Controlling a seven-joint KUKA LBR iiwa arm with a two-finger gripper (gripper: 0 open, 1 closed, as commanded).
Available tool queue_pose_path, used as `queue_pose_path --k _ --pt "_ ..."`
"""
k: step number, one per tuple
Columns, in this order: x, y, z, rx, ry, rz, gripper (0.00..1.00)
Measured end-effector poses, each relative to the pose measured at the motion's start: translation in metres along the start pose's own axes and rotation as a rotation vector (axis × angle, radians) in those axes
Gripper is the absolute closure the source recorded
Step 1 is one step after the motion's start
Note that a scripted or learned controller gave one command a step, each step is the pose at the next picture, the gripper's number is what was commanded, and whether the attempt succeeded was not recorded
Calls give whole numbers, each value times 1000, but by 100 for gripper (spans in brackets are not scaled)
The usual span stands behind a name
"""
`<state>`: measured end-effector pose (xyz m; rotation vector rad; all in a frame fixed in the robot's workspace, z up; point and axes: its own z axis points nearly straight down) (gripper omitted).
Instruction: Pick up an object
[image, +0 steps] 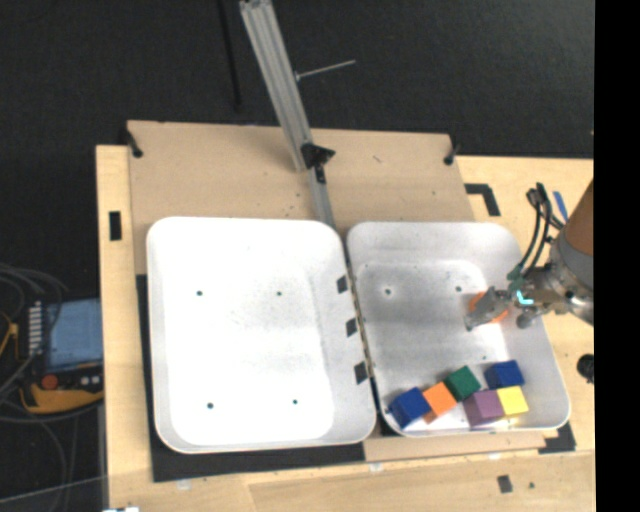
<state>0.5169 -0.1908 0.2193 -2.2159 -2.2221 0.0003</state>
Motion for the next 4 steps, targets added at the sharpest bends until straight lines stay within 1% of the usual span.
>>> queue_pose_path --k 1,2,3,4 --pt "0 1 -2 -4 -1 1 0" --pt "-4 4 40 0 -4 5 0" --pt "1 10 88 1 -4 7 0" --pt "-2 12 120 -7 -6 5 0"
